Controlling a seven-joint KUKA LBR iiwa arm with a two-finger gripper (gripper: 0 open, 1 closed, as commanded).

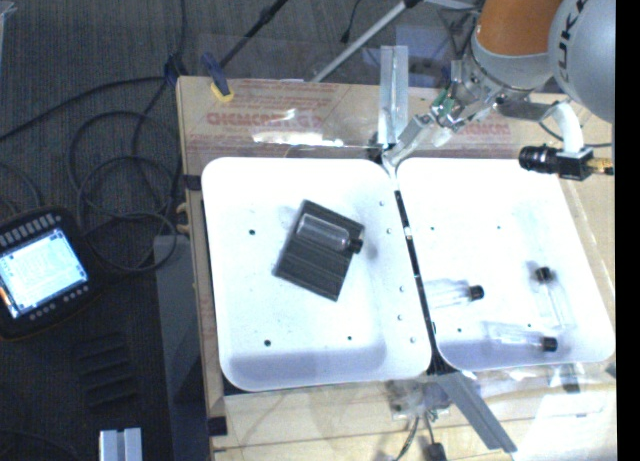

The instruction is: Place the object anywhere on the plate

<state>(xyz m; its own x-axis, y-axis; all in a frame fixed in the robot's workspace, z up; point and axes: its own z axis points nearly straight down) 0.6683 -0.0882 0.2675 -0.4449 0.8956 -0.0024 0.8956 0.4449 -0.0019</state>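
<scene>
Bench: wooden bench (300, 109) bore two shallow white bins side by side.
Left bin (240, 349): held a dark grey square plate (316, 254), with a clear capped vial (330, 236) lying on its upper part.
Right bin (500, 199): held three clear black-capped vials (455, 294), well apart from the plate.
Arm: grey arm with orange band (535, 9) hung above the bins' far edge.
Gripper (450, 109): open or closed, could not tell.

lighting is bright and even from overhead. both white bins (300, 369) are overexposed, their floors nearly featureless with glare. a soft shadow lies along the left bin's near edge. the floor (90, 49) at left is dim. overall focus is slightly soft, with visible grain.
</scene>
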